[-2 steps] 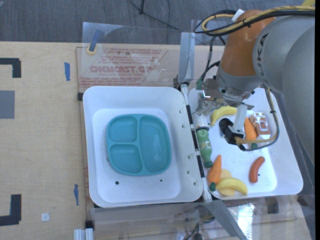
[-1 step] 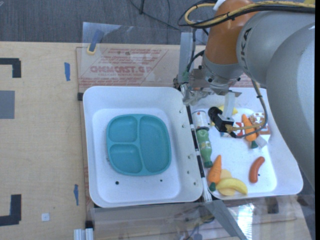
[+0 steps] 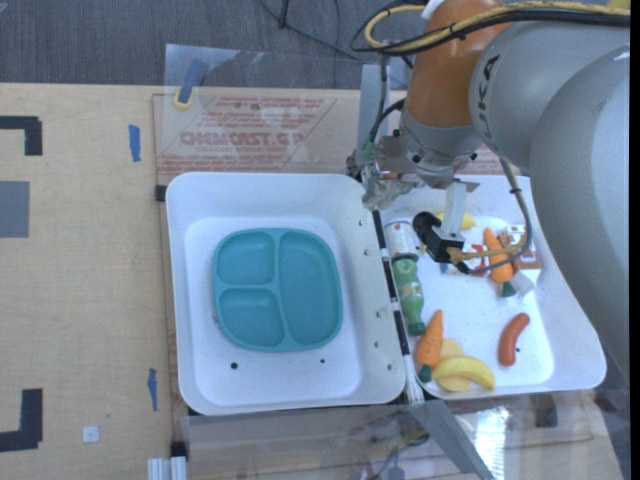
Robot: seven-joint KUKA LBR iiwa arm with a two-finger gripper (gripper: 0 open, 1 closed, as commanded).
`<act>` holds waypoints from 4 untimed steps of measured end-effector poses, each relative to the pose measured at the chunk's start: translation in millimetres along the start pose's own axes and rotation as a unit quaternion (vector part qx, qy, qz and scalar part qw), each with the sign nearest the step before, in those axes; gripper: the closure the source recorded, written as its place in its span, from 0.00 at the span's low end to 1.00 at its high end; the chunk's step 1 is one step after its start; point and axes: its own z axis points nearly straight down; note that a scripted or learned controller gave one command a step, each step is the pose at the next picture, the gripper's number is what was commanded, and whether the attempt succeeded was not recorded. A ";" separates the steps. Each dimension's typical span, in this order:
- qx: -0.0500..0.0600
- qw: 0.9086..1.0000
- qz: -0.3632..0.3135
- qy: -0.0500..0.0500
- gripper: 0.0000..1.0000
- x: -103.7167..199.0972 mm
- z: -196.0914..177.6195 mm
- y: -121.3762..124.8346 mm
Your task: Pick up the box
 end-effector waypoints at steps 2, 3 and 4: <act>0.003 0.997 0.071 0.001 0.00 -43.6 -85.3 -89.3; 0.002 0.995 0.104 0.001 0.00 -112.0 1.0 -98.6; 0.003 1.000 0.003 0.002 0.00 -167.4 82.8 -106.8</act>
